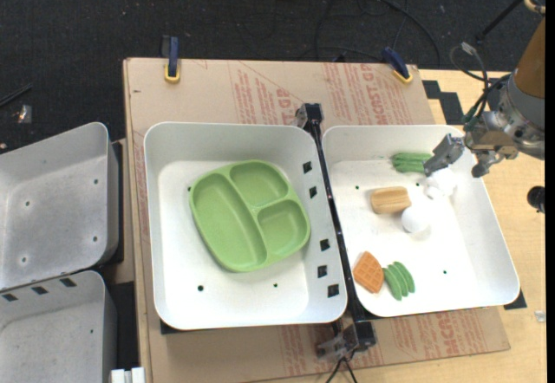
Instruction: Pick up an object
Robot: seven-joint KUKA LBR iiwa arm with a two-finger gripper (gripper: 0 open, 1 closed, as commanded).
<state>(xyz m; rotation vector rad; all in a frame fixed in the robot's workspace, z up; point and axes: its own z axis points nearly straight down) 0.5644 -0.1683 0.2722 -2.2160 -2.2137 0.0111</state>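
The right bin holds several toy foods. A green pea pod lies at its far side, a tan bread piece near the middle, and a white egg beside it. A small white piece sits just beyond the egg. An orange waffle and a green bean pod lie near the front. My gripper hangs over the bin's far right, just right of the pea pod, open, with nothing between its fingers.
The left bin holds a green divided plate. A black divider with clips runs between the bins. Grey trays stand off the bench at the left. Clamps hold the board's far edge.
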